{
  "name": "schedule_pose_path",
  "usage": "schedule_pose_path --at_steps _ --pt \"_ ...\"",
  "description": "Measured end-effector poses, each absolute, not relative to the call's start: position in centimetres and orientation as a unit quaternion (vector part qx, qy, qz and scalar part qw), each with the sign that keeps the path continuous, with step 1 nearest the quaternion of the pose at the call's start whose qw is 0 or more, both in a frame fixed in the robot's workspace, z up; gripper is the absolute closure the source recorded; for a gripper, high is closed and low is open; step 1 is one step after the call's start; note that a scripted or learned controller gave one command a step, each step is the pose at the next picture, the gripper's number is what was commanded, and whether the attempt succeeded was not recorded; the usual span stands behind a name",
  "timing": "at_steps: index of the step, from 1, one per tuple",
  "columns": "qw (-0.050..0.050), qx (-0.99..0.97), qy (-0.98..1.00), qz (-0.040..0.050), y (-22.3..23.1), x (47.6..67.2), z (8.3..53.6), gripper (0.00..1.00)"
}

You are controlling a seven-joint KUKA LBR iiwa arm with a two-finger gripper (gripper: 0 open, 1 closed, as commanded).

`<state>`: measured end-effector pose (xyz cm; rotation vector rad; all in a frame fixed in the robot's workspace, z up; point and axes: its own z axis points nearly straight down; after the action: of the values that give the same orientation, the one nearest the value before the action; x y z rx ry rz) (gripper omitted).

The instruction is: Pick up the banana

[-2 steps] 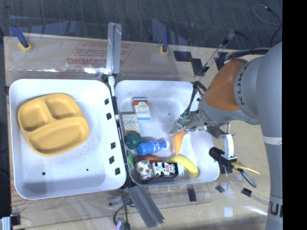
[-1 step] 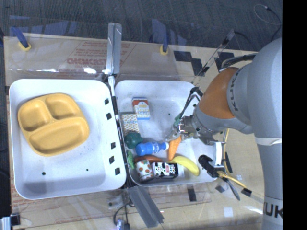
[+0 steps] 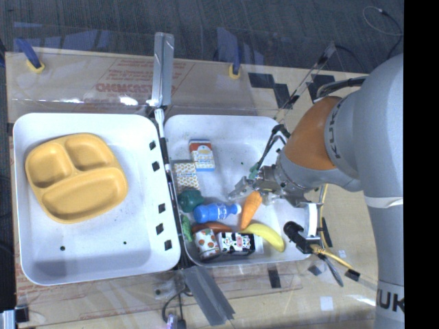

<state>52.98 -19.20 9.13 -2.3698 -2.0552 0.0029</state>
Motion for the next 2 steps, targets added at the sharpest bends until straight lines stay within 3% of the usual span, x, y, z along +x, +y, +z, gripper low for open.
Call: schedule_pose_path --at_steps 1,2 --pt "0.002 -0.658 -0.753 0.0001 -19.1 47.7 14.2 0.00" --pt "0.002 -0.591 -0.806 0.0000 -21.0 47.7 9.2 0.00"
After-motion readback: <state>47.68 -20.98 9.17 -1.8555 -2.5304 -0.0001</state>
